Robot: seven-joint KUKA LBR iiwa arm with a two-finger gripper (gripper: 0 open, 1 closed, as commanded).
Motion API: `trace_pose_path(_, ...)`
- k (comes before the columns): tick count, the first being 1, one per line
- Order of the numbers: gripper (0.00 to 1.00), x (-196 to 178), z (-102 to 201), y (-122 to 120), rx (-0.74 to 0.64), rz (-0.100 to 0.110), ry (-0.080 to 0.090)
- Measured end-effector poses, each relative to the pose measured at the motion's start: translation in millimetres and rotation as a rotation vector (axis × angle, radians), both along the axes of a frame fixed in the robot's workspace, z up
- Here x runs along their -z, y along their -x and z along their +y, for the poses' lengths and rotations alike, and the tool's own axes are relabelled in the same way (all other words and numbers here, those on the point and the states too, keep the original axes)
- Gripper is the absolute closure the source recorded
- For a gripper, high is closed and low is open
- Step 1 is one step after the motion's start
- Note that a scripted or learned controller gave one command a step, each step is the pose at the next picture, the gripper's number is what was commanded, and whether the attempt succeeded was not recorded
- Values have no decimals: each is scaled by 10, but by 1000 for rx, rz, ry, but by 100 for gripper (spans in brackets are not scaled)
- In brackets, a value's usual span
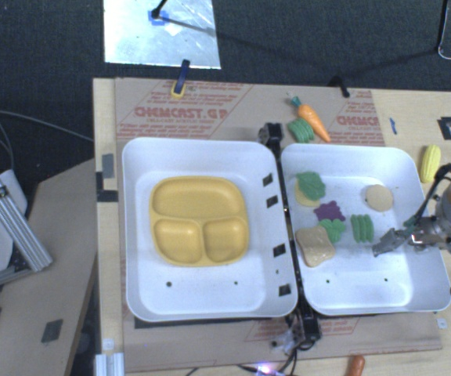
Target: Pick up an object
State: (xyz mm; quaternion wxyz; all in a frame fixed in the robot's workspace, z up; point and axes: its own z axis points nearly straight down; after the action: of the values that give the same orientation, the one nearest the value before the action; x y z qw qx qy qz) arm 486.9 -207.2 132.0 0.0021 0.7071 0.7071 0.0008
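Hung with hand (387,244) empty, jaw state impossible to tell, just right of green beans (362,228) in right bin (366,296); risked nudging crowded toys, closing on nothing.

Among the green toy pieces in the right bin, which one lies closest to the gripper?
The ridged green piece, right of the purple grape toy, is closest to the gripper. The leafy green piece and the small green piece lie farther left in the right white bin.

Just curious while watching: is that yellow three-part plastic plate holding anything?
Empty. The yellow divided plastic plate in the left white bin shows bare yellow in all three compartments.
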Motion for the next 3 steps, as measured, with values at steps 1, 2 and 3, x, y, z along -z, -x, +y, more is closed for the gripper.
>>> trace_pose_path(1, 0, 172, 10, 3, 0, 4, -2)
trace_pose_path(2, 100, 57, 4, -10, 0, 0, -1)
trace_pose_path(3, 100, 9, 1194, -31, -15, 4, -7)
